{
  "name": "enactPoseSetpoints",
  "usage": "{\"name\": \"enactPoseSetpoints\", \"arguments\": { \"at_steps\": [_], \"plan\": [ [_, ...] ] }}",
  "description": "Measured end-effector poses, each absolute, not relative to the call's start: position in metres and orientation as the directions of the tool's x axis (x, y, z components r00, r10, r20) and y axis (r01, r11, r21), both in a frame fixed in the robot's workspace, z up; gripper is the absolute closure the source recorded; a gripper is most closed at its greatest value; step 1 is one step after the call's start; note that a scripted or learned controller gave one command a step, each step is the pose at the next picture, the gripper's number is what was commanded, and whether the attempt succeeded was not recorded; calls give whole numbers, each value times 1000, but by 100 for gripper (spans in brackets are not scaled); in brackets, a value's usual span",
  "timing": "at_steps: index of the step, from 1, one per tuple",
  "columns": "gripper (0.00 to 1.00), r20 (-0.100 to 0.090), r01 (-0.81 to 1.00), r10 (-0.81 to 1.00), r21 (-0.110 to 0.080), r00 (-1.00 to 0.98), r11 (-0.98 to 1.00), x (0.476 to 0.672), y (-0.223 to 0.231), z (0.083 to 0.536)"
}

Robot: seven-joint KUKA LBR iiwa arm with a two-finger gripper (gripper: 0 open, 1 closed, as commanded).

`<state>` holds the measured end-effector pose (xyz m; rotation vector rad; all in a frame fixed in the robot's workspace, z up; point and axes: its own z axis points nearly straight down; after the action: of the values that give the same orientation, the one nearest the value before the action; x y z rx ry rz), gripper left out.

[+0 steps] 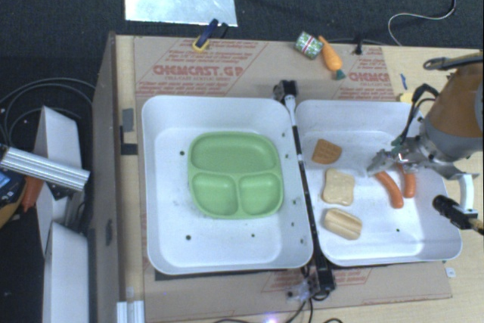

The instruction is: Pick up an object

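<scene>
two shallow white bins sit side by side on the worktop (249, 68), which is covered with printed cardboard. the left bin (162, 163) holds a green divided plate (234, 174) with three compartments, lying flat near the bin's middle. the right bin (363, 246) holds several pieces of toy food: a brown cookie-like piece (326, 151) near the divider toward the back, a pale slice of bread (339, 187) just in front of it, and a tan bread roll (342, 223) nearer the front edge. to the right of these lie two orange sausages (391, 188), close beside each other and slightly angled. the grey arm (457, 125) with its orange band reaches in from the right, and the pincer (387, 159) is low in the right bin, just above the back ends of the sausages; whether its tips are apart or together cannot be told, and nothing is plainly seen between them. beyond the bins, on the cardboard, lie a small green can (308, 44) and a toy carrot (331, 57), touching or nearly so.
</scene>
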<state>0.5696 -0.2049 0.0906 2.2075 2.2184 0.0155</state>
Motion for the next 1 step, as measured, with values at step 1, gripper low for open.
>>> {"name": "enactPoseSetpoints", "arguments": {
  "at_steps": [1],
  "plan": [
    [100,-3,1000,1000,16,-5,5,570,-206,100]
  ]
}}
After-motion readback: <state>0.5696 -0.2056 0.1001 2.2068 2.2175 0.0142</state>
